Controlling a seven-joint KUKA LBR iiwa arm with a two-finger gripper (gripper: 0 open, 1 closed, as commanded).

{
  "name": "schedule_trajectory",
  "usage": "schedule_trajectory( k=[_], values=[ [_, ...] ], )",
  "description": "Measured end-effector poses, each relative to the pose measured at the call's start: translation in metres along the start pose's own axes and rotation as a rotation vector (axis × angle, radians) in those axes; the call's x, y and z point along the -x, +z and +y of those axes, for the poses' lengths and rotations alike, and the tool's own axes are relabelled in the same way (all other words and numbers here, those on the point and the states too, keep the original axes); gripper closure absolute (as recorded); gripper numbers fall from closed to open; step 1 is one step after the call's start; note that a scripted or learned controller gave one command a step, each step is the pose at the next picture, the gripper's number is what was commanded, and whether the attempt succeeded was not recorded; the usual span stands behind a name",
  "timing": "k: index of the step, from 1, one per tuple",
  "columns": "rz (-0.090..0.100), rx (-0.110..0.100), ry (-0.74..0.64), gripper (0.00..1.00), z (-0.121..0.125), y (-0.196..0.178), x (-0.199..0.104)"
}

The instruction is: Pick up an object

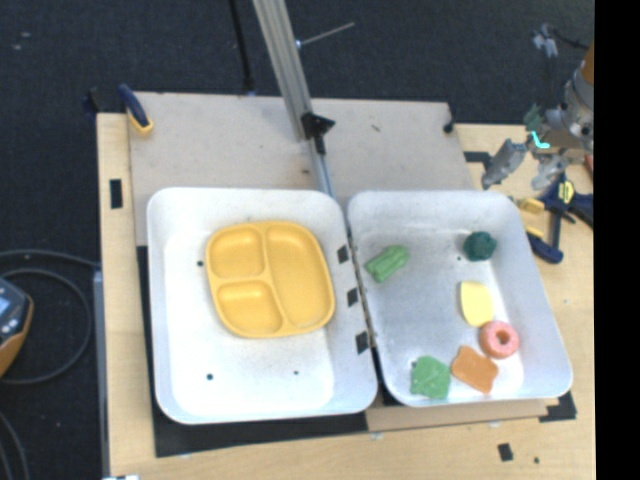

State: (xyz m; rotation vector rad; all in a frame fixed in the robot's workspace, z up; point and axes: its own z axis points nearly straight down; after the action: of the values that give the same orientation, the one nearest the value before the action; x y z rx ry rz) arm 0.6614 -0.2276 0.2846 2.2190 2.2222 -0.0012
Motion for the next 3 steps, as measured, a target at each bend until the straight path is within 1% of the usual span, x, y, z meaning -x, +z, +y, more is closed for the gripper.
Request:
schedule_trajectory(
  k=[1,2,3],
  values=[
    [-0.001,0.002,0.0,0.0,0.0,-0.001,0.0],
    [0.0,-0.002,-0.002,0.0,0.006,0.049,-0.007],
    [-0.001,-0.001,0.0,0.0,0.002,0.092,-0.009]
  ],
)
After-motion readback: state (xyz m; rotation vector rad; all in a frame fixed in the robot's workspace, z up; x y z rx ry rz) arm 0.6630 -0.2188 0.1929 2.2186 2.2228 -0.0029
